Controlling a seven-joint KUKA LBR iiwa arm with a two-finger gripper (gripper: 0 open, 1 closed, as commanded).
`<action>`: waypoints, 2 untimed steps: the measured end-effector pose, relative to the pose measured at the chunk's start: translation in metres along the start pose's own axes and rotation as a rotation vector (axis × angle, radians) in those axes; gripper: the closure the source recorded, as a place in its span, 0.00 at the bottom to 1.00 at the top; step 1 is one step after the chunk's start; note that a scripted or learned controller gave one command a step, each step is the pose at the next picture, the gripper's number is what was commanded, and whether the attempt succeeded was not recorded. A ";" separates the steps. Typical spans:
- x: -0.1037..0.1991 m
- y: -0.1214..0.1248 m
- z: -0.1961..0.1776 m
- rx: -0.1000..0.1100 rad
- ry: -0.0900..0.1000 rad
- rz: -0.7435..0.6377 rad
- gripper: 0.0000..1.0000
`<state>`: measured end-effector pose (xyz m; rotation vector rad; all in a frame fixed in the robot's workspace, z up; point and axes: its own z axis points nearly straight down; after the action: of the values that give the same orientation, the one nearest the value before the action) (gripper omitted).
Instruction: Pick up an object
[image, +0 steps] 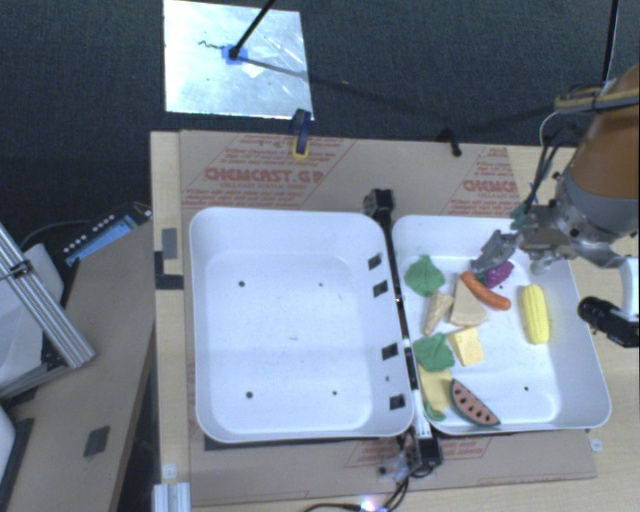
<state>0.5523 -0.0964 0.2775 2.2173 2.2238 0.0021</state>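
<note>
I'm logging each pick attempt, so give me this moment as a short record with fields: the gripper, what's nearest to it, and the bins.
gripper: low over the right bin's far side, at the purple toy
nearest item: purple toy, beside the orange carrot
other items: yellow corn, watermelon slice, green leaf
right bin: holds all the toys
left bin: white, shallow

Even, bright overhead light, soft shadows, slightly grainy and soft focus.
</note>
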 end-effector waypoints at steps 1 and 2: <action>-0.055 0.003 0.108 0.007 -0.001 0.006 0.00; -0.002 0.045 0.159 0.000 0.001 -0.006 0.00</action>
<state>0.5976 -0.0986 0.1185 2.2118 2.2311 0.0032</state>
